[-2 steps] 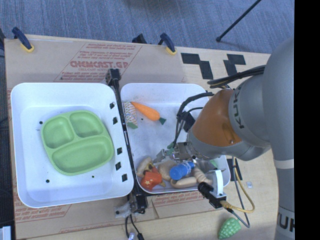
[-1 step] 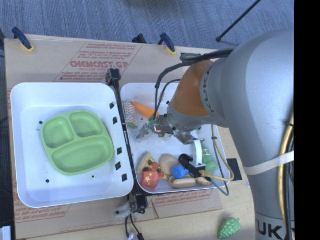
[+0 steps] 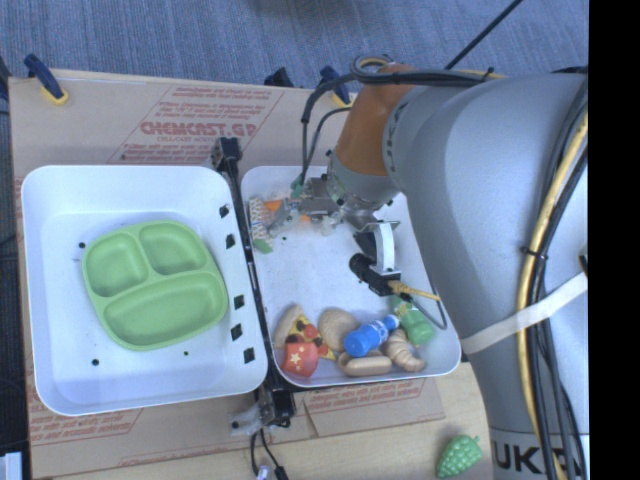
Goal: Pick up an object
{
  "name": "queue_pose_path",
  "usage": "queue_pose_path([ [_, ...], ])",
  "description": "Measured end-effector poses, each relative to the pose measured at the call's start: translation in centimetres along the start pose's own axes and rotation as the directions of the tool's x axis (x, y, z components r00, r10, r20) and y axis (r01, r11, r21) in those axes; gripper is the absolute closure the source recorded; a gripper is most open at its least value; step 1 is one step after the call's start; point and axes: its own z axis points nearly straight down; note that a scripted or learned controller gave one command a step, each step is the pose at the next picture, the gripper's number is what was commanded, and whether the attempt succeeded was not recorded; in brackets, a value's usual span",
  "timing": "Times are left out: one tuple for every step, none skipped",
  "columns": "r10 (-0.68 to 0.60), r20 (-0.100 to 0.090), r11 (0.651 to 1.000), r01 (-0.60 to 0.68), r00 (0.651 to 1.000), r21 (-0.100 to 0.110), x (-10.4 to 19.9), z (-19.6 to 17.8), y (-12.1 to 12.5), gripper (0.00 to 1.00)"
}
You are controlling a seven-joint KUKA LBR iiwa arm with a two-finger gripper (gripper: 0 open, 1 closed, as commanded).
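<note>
**Desk:** What do you have on the overhead camera?

**Me:** I take the right-hand bin [image 3: 300, 313] as my landmark. The arm [image 3: 470, 158] leans in over its far end, and the gripper [image 3: 305, 206] sits low at the bin's far left corner, close to the divider between the bins. I can't tell how the fingers stand; wrist and cabling crowd them.

**Desk:** Anything to pick?

**Me:** The candidates cluster along the bin's near edge: a pizza slice [image 3: 291, 325], a red piece [image 3: 299, 358] touching it, a tan roll [image 3: 337, 326], a blue bottle [image 3: 368, 337], a sausage-like piece [image 3: 366, 365], a green piece [image 3: 419, 329]. A small orange-and-green thing [image 3: 263, 214] lies just beside the gripper. In the left bin lies a green divided plate [image 3: 155, 283], and a bunch of green grapes [image 3: 460, 455] sits outside, on the bench beyond the right bin's near right corner.

**Desk:** Risks?

**Me:** As I judge it, the gripper is so near the bin wall that a descent could clip the rim. If the small thing is the target, closing may nudge it against the wall rather than catch it. Going for the crowded cluster instead, the fingers could land between touching toys and pinch nothing.
</note>
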Motion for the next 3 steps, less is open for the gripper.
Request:
queue_pose_path([
  [-0.001, 0.001, 1.000, 0.001, 1.000, 0.003, -1.0, 0.6, -6.2, 0.00],
  [0.000, 0.000, 1.000, 0.000, 1.000, 0.000, -1.8, 0.5, 0.1, 0.00],
  [0.000, 0.000, 1.000, 0.000, 1.000, 0.003, -4.1, 0.6, -9.2, 0.00],
])
